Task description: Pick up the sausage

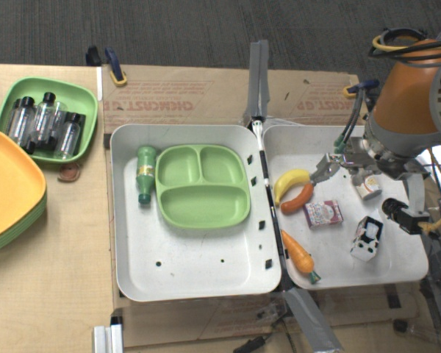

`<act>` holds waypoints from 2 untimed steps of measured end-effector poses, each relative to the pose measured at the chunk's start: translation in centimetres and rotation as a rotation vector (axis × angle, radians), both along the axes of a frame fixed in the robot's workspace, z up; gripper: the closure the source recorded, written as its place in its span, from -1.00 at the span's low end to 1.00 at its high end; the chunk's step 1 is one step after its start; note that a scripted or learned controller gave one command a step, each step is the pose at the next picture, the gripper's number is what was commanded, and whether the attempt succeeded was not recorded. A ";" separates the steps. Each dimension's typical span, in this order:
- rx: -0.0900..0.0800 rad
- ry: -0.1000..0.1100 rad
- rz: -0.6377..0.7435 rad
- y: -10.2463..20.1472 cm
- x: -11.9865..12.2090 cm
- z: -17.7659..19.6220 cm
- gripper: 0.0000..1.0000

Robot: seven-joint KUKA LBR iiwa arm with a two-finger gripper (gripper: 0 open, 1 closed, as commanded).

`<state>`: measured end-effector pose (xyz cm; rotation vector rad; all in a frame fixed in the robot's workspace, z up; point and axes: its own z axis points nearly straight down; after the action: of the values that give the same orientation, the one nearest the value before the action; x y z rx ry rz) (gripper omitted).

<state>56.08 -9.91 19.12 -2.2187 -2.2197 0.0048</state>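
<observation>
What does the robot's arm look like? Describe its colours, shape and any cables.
The arm is rounded and grey, with a broad orange band above the wrist. Yellow and black cables loop over its top, and a dark cable runs down its side. The gripper is metallic grey.

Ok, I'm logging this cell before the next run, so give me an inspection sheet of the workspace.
Surface: two white bins side by side, left bin and right bin, on a wooden bench.
Job's things: sausage in the right bin, lying against a banana.
Clutter: carrot, pink box, cow-patterned carton, small white pack; in the left bin a green divided plate and a green bottle.
Grippers: gripper above the right bin, just right of the banana; nothing seen in it.
Cables: yellow and black loops on the arm.
Surroundings: green tray of vials, stacked yellow plates.
</observation>
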 end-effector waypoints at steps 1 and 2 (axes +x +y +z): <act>0.000 -0.003 0.123 -0.9 1.9 -10.0 -1.00; 0.000 -0.003 0.118 -1.1 1.8 -9.1 1.00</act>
<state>57.93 -10.99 9.99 -2.0853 -2.3481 0.0020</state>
